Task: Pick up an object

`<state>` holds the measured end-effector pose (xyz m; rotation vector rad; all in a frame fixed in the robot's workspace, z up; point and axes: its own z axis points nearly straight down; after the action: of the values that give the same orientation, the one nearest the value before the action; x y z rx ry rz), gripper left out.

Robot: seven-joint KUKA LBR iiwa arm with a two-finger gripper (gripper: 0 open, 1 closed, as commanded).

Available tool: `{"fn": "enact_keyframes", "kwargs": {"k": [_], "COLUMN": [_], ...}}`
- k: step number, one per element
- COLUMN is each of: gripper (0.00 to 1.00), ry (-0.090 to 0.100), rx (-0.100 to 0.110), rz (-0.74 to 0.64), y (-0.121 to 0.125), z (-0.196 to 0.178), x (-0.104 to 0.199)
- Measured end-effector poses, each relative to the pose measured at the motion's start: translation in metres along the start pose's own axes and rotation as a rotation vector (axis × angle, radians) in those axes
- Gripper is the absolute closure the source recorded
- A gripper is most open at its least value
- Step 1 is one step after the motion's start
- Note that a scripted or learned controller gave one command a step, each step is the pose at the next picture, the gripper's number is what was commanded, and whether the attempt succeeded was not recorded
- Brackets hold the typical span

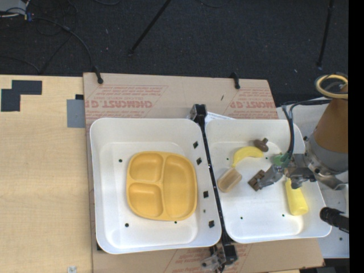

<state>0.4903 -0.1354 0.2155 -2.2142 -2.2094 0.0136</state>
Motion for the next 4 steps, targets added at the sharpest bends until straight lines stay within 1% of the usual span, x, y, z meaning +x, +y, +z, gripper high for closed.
{"fn": "enact_keyframes", "kwargs": {"k": [1,2,3,4], "gripper": [0.00,0.00,0.00,0.00], "ry": [-0.002,0.000,-0.001,-0.002], "rx": [-0.011,-0.006,-0.007,-0.011], "rz": [-0.002,-0.002,-0.002,-0.002], "y": [0.002,0.005,0.004,0.004], "z": [-0.005,0.057,0.101,0.129], "x": [0.000,0.006,0.006,0.006]}}
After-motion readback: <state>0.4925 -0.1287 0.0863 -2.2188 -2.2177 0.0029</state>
